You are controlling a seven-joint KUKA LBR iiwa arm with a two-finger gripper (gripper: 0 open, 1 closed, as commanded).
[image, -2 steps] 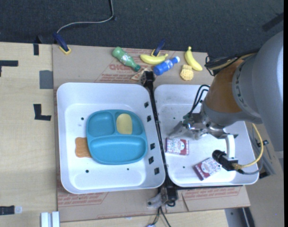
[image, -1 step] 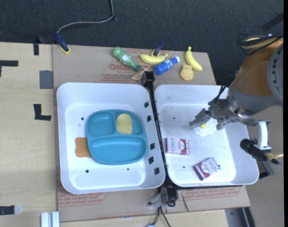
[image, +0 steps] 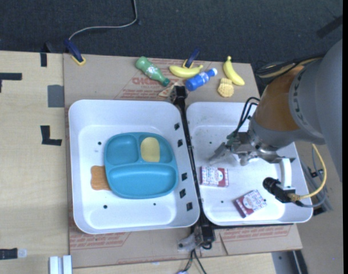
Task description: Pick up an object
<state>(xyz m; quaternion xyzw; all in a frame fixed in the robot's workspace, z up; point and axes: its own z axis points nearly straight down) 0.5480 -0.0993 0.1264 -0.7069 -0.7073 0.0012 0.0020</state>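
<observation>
My pincer [image: 231, 148] hangs low inside the right bin [image: 288, 214], near that bin's centre, with my grey arm and its orange band coming in from three o'clock. Its two dark fingers [image: 219, 151] splay apart toward nine o'clock, and nothing sits between them. Just at seven o'clock of the pincer lies a small red-and-white packet [image: 213, 176], flat on the bin floor and apart from my fingertips. A second red packet [image: 251, 202] lies tilted further off toward five o'clock, near the bin's front wall. In the left bin [image: 82, 210] a blue divided plate [image: 140, 170] rests in the middle, a yellow oval piece [image: 150, 149] in its one o'clock compartment, and an orange slab [image: 98, 177] touches the plate's rim at nine o'clock. On the tabletop [image: 25, 153] beyond the bins, at twelve o'clock, sit a green bottle [image: 152, 71], a banana [image: 186, 70], a blue bottle [image: 200, 79], a second banana [image: 233, 72] and a yellow corn piece [image: 225, 87].
</observation>
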